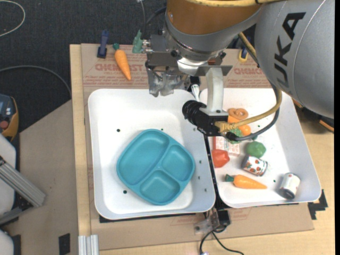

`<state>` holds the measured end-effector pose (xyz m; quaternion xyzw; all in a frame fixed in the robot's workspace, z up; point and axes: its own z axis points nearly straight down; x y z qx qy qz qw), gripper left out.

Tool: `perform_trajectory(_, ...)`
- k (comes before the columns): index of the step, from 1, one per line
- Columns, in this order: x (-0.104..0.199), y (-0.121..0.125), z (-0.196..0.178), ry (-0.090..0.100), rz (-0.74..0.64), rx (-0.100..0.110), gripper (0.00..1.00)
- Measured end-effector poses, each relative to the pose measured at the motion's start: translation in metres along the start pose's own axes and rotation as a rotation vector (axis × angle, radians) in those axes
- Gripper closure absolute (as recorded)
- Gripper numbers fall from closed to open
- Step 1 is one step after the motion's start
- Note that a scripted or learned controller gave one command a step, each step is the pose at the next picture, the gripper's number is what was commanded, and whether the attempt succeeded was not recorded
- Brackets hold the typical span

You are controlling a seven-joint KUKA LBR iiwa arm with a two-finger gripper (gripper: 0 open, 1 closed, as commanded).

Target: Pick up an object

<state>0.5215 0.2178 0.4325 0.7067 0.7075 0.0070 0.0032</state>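
My gripper (183, 86) hangs under the big grey and orange wrist, above the far edge where the two bins meet. The right bin (305, 161) holds several small items: an orange round piece (237, 113), a green piece (256, 148), a red piece (220, 157), a small spotted can (255, 166), a toy carrot (247, 183) and a silver can (288, 184). Nothing is visibly held by the gripper. A black cable fitting (197, 116) partly hides the items nearest the divider.
A blue divided plate (155, 166) lies in the left bin (101, 121). Another toy carrot (123, 64) lies on the cardboard behind the bins, near a blue clip (102, 44) and a green clip (138, 42). The arm covers the upper right.
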Motion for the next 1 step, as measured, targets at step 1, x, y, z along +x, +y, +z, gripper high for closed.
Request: perform_trajectory(1,-0.0168,0.0069,0.1011,-0.010,0.005,0.024,1.00)
